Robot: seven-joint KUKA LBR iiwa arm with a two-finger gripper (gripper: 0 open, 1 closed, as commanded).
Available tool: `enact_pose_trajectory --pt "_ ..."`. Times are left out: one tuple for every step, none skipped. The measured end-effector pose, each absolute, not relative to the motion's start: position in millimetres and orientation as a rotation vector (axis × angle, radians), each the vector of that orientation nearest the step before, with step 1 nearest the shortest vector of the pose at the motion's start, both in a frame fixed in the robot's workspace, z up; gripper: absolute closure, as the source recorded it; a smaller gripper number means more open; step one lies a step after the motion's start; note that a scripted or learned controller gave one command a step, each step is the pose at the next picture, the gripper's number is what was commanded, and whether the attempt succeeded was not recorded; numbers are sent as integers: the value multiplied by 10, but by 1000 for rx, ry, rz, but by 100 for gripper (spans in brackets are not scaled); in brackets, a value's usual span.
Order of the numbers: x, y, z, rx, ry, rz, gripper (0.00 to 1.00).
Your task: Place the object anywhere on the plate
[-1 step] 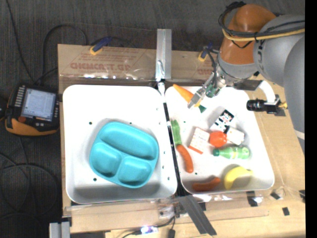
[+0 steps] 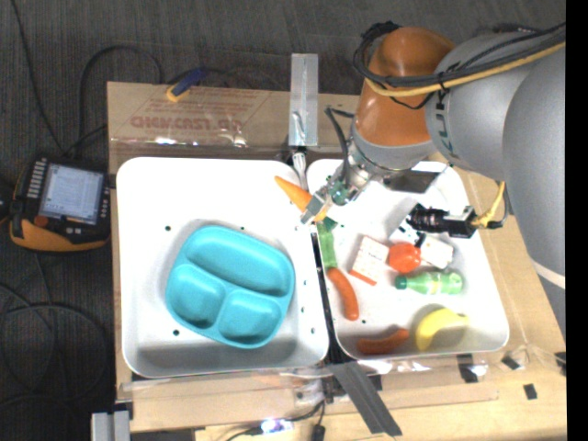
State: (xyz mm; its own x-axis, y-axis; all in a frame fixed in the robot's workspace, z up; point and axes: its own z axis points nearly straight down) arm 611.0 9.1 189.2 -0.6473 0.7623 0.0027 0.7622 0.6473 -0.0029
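Two shallow white plastic bins sit side by side on the bench. The left bin [image 2: 138,338] holds one glossy turquoise plastic plate [image 2: 230,285], rounded and moulded into three compartments; nothing lies on it.

The right bin [image 2: 487,329] holds a loose group of smooth toy foods and small packs: one small white carton with red markings [image 2: 369,258], one round red-orange tomato-like piece [image 2: 404,256], one green bottle lying on its side [image 2: 429,284], one yellow curved banana-like piece [image 2: 438,326], and two elongated red-orange sausage shapes, one [image 2: 344,293] near the divider, one [image 2: 381,342] at the near wall. A narrow dark green stick [image 2: 326,246] lies along the divider.

The grey arm reaches in from the right, its orange band above the wrist, the wrist angled down and leftward. The gripper [image 2: 320,205] sits over the seam between the bins at their far end. One orange tapered carrot-shaped piece [image 2: 296,192] lies touching the fingertips, its point toward the left bin; whether the jaws clamp it, or stand apart or together, cannot be told. It is well apart from the plate.
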Motion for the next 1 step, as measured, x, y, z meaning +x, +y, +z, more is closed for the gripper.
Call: enact_pose_trajectory --pt "6111 91 1893 -1318 -2848 2 0"
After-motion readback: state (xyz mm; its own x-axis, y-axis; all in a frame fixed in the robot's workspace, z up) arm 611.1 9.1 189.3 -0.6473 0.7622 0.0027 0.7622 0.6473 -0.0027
